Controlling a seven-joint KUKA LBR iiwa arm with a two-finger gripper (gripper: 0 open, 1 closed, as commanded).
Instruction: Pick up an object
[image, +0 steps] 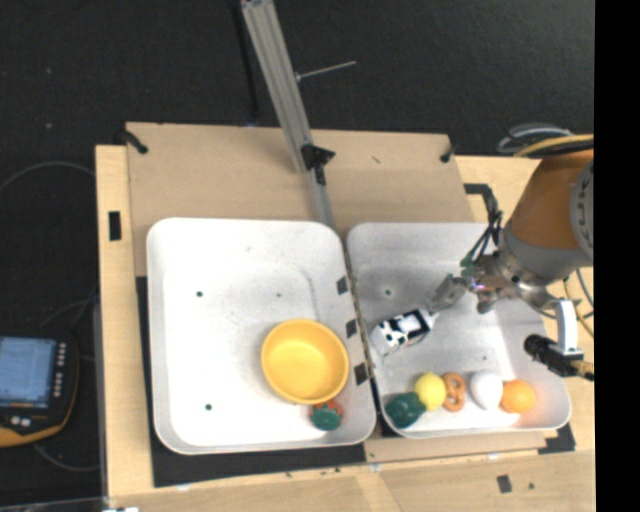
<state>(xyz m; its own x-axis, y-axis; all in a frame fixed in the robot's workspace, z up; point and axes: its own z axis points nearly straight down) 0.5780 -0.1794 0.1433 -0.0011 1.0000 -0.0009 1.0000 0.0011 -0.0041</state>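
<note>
Yellow bowl, black-and-white toy

Camera view: my one fixed camera, high above the tabletop, angled down.
Coverage: both bins; arm enters right.

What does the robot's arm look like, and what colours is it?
The arm comes in from the right. It is round and chunky, with a big orange band and a grey part beside it. Thin dark cables, one with a bit of green, run down toward the wrist. At the end sits a small grey metal gripper, thin and pointy.
</note>
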